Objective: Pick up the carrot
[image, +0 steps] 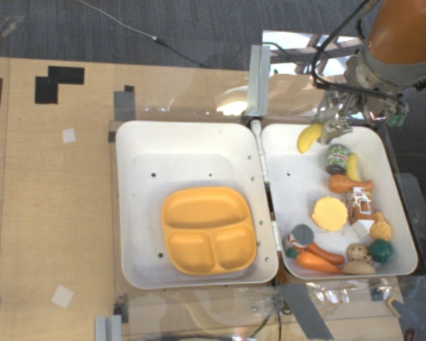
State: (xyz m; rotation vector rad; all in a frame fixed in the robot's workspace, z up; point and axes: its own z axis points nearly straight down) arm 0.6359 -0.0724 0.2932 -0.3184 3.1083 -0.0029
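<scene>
The carrot point(317, 262) is orange and lies flat near the front edge of the right bin point(287, 169), with a second, redder long vegetable point(325, 251) just behind it. My gripper point(334, 124) hangs over the far edge of that bin, well away from the carrot at the opposite end. A yellow banana-like piece point(309, 138) lies just left of and below the gripper; whether it touches the gripper I cannot tell.
The right bin also holds a green can point(336, 158), a drumstick point(348, 184), a yellow disc point(330, 214), a small carton point(360, 206), a grey lid point(302, 234), a potato point(356, 253) and broccoli point(380, 250). A yellow sectioned plate point(209, 229) sits in the left bin point(138, 190).
</scene>
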